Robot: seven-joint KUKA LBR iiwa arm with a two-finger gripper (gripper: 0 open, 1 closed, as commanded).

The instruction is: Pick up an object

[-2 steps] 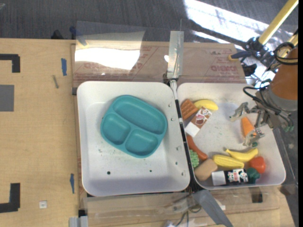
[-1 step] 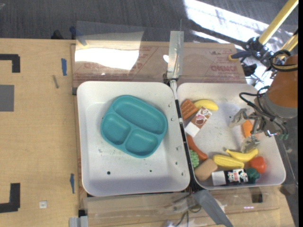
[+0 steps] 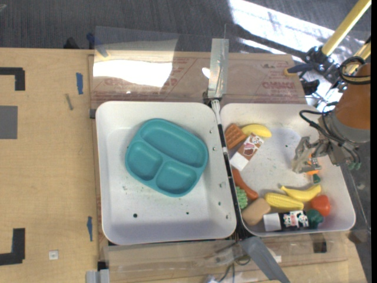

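- Objects for picking lie in the right bin (image 3: 347, 214), crowded along its left wall and its near edge.
- Along the left wall: a ridged brown-orange piece (image 3: 234, 135), a small yellow banana (image 3: 257, 131) just beside it, and a white carton (image 3: 248, 149) with a brown label touching both.
- Below the carton: an orange carrot-like piece (image 3: 244, 184), a green item (image 3: 241, 199) and a tan rounded piece (image 3: 254, 210).
- Near edge: a yellow corn cob (image 3: 283, 201), a second banana (image 3: 303, 191) just above it, a red tomato (image 3: 320, 204), and a bottle (image 3: 285, 220) with a black-and-white label lying on its side.
- Gripper (image 3: 307, 157) stands low over the right part of the right bin, above the second banana; the arm enters from the right.
- An orange bit shows at the fingertips, but whether the claw is open, closed or gripping cannot be told.
- Left bin (image 3: 112, 217) bears a teal divided plate (image 3: 166, 156), lying flat near its centre.
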